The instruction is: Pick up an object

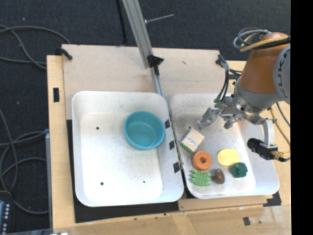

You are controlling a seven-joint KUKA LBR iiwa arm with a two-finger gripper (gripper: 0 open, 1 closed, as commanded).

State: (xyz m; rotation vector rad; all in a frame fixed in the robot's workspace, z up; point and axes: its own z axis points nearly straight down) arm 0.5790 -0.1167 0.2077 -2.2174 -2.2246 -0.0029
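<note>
The claw (217, 117) hangs in the upper part of the right bin (188, 104), at the right middle of the frame, under the grey and orange arm (261, 77). Its two fingers look spread apart with nothing between them, so I take it as released and carrying nothing, though the fingers are small and partly in shadow.

The things it could pick lie below it, toward the lower right of the frame. A pale patterned block (191, 140) sits closest, just below and left of the claw. Further down come an orange ring (201, 160), a yellow piece (228, 156), a dark green lump (239, 170), a brown lump (218, 176) and a light green ridged piece (200, 178). The left bin (88, 131) holds a blue bowl (144, 129), well apart from the claw.

The main risk, as I judge it, is crowding. The ring, the brown lump and the ridged piece lie touching or nearly so, and a descent there could land a finger on top of one and push the others aside rather than closing around anything. The block sits tilted and near the wall between the bins, so a finger might strike the wall or tip the block away. The flat ring and the low yellow piece may slip out from closing fingers.
</note>
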